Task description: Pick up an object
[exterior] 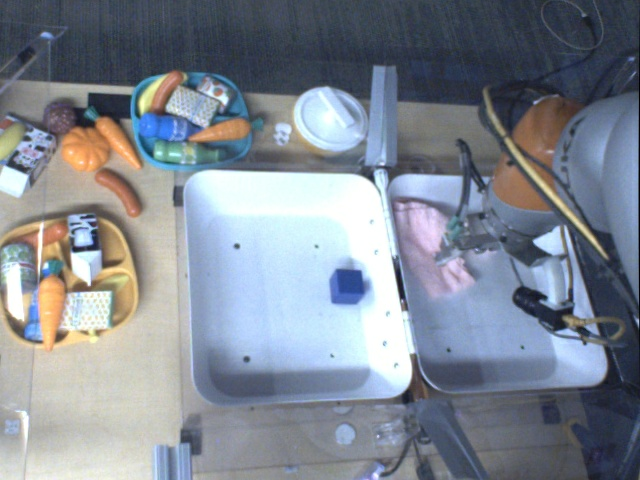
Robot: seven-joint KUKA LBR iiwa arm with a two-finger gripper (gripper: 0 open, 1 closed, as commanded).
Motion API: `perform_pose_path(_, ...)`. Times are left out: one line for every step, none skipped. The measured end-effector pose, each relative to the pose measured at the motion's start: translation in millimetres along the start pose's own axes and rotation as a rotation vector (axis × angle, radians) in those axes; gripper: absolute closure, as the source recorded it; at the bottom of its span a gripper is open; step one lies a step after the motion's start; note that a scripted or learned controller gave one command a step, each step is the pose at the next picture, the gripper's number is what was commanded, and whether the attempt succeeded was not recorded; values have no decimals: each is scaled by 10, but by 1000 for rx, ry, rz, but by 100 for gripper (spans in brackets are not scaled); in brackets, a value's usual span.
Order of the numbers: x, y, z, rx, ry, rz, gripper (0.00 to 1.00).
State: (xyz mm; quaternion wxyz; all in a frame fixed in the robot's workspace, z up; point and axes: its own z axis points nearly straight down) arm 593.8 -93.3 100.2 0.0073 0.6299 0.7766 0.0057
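- Camera view, arm: reaching in from 3 o'clock, grey body with the orange band (pixel 540 133) at about 2 o'clock, wrist bent down over the right bin (pixel 520 363).
- Gripper (pixel 452 251) low over the right bin's upper left part, tips at the right edge of a pink cloth (pixel 428 243); whether fingers are spread or closed on the cloth, cannot tell.
- Pink cloth crumpled against the right bin's left wall, at 10 o'clock within that bin.
- Blue cube (pixel 347 285) alone in the left bin (pixel 250 368), a little toward 4 o'clock of its centre, well apart from the gripper.
- Surface: pale wooden bench (pixel 150 408); at 9 o'clock a yellow tray (pixel 122 268) of toy food; at 11 o'clock a blue bowl (pixel 190 153) of toy vegetables, loose orange toys beside it; at 12 o'clock a white lidded container (pixel 330 118).
- Room: dark carpet (pixel 300 18) beyond the bench along the top.
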Motion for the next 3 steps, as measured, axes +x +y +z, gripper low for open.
perform_pose_path(799,313,-828,17,3,98,100)
perform_pose_path(110,470,-1742,14,4,-256,100)
perform_pose_path(594,915,-937,19,6,-210,100)
